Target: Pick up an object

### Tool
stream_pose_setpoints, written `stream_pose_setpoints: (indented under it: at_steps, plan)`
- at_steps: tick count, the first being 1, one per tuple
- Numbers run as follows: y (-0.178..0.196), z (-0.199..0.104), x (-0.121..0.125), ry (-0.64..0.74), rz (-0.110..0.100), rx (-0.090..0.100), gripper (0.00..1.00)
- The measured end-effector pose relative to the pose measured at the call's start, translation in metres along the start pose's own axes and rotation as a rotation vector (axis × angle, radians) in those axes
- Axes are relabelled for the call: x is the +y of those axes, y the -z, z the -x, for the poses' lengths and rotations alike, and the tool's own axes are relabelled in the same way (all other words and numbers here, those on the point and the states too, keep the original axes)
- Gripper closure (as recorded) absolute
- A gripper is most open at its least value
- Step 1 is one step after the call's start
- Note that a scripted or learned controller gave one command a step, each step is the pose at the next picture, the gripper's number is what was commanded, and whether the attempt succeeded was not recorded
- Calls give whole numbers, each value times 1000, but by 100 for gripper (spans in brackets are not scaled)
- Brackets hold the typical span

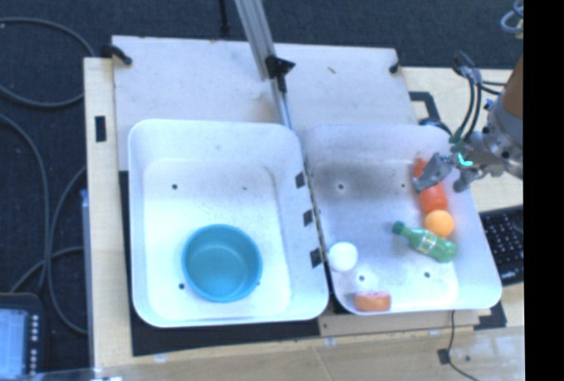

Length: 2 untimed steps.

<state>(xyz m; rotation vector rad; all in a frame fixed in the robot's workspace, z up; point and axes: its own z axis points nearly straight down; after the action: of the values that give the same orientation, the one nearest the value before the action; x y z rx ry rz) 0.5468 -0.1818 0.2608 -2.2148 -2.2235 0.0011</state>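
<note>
1. The likeliest target was a red-orange object in the right bin, close to its far right wall and directly under the gripper. It looked small, smooth and rounded, probably a light plastic toy fruit, so I judged it stiff but apt to roll or slip; a grip across its middle seemed safest.
2. Touching it on the near side sat an orange ball, equally smooth, which could get nudged.
3. Just beside that lay a green bottle on its side, light by the look of it, best taken across the body.
4. Nearer the front were a white ball against the dividing wall and a small orange and white piece in the corner; what that piece was I could not tell.
5. The left bin held a blue bowl, well apart from the rest.
6. Both bins rested on the counter.
7. Whether the jaws were apart or together I could not tell; they were blurred against the red thing, whose top was partly covered. The arm was cut off at the right.
</note>
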Motion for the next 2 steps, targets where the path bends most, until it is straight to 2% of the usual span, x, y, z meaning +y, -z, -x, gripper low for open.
stream_pose_setpoints:
  at_steps: [1, 2]
  plan:
    - [2, 0, 1, 0, 5, -1, 0]
    - [-62, 0, 0, -5, -1, -4, 0]
